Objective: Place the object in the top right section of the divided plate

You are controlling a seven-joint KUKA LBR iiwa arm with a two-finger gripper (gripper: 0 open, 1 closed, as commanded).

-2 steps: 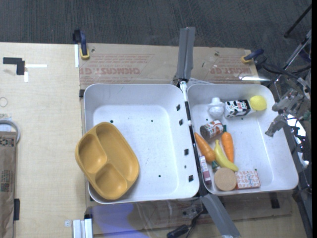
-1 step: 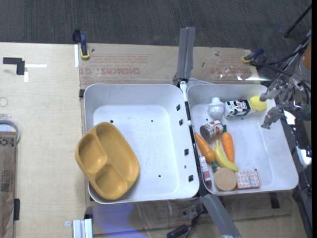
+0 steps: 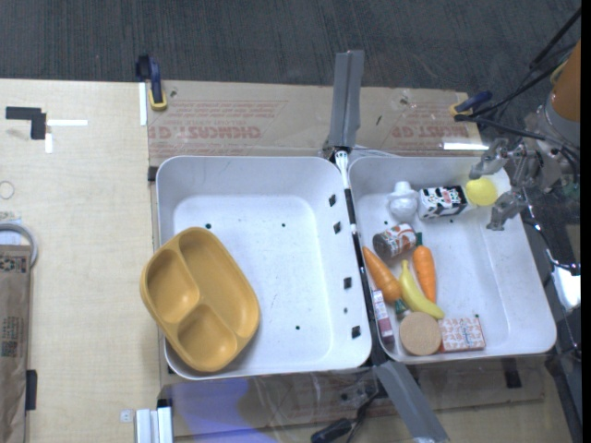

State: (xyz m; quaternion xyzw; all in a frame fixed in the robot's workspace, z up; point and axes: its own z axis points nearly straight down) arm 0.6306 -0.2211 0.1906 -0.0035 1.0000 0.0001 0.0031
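The gripper (image 3: 510, 192) hung over the upper right corner of the right bin (image 3: 503, 284), reaching in from the right, and whether its fingers were apart or together could not be told, since the metal parts blurred into one another there. A yellow ball (image 3: 481, 190) sat just left of the gripper, touching or nearly touching it; whether it lay between the fingers could not be told. Beside the ball lay a black and white carton (image 3: 441, 200), on its side, and left of that a small white figure (image 3: 402, 199). Below them stood a can (image 3: 396, 241), tilted. Two carrots (image 3: 379, 274) (image 3: 424, 272) lay further down with a banana (image 3: 419, 293) between them, and near the bin's lower edge were a round tan disc (image 3: 421, 334), a flat red-and-white packet (image 3: 461, 333) and a thin bar (image 3: 381, 316) along the left wall. The plate (image 3: 199, 301), yellow and divided in three, rested in the lower left corner of the left bin (image 3: 277, 210), slanted, overlapping that bin's left rim, well apart from the gripper.
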